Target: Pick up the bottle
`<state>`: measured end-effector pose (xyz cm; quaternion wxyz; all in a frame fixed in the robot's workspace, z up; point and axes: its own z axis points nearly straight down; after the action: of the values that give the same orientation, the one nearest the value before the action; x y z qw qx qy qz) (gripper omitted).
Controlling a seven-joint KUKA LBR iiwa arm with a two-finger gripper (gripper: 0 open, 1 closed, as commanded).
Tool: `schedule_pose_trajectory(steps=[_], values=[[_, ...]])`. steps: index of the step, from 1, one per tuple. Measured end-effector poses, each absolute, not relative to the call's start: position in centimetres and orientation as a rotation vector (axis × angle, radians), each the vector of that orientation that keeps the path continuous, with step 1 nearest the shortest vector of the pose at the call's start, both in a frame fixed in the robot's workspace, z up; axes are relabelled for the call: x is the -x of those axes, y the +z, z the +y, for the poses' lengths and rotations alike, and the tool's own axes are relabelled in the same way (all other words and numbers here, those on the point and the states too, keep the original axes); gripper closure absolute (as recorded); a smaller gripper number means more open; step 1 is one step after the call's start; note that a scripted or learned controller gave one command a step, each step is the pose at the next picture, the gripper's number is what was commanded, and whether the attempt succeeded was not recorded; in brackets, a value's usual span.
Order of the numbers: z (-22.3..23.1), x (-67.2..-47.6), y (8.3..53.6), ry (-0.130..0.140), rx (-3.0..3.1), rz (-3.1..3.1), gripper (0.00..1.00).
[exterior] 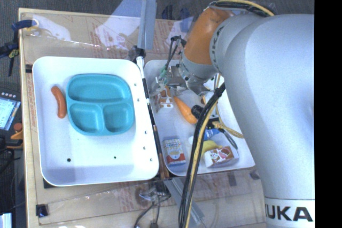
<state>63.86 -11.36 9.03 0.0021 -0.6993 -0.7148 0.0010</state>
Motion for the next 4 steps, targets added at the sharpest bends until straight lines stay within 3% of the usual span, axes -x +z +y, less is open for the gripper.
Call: schedule_pose_trajectory(steps=[1, 2, 3, 4], values=[[-21.1, -60.6, 9.0, 0.004, 2.226, -2.208, 0.00], [-15.2, -65.2, 8.7, 0.017, 2.190, -2.228, 0.00], [-14.5, -51.6, 13.5, 0.004, 2.293, -2.141, 0.00], [-12.4, -57.0, 9.0, 0.005, 2.217, -2.219, 0.00]])
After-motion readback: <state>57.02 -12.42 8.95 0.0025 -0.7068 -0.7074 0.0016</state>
